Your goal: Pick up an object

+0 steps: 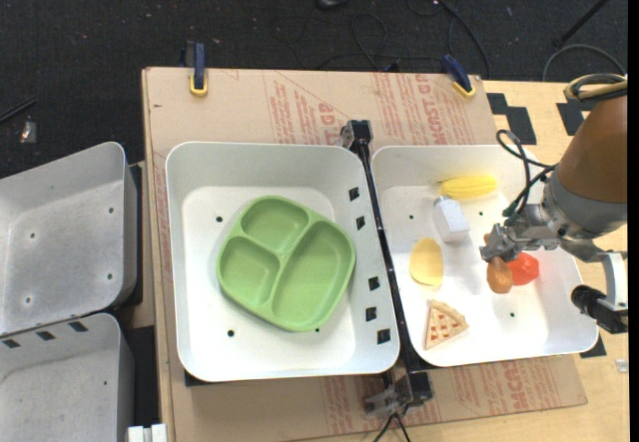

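Red object [526, 268] lies just beside the tool [505, 248]; its grip state unclear.

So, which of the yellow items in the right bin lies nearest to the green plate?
The pale yellow chip, in the middle of the right bin. The banana lies further back and further right, and the pizza slice is more orange than yellow.

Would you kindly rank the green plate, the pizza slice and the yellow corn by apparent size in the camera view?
1. green plate, by far the largest
2. and 3. pizza slice and yellow corn: too alike to rank.
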You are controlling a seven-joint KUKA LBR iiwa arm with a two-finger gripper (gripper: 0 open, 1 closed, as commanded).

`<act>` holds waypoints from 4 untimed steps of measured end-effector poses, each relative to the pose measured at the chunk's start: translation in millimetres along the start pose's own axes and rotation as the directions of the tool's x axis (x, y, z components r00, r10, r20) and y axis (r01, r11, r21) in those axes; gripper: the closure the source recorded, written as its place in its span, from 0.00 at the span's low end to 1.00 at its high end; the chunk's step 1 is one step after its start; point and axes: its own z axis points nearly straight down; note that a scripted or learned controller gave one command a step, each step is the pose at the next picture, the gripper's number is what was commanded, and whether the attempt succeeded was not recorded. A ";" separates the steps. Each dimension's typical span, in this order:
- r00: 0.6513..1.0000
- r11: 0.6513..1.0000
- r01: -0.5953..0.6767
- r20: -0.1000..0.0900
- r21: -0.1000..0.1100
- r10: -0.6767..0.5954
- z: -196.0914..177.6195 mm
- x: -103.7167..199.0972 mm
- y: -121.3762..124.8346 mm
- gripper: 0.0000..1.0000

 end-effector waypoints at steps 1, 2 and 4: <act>1.000 1.000 0.004 0.000 -0.001 -0.004 -52.9 1.7 11.8 1.00; 1.000 1.000 0.003 0.000 -0.001 -0.003 -105.3 1.5 13.3 1.00; 1.000 1.000 0.007 -0.003 0.006 -0.007 -95.6 100.9 30.4 1.00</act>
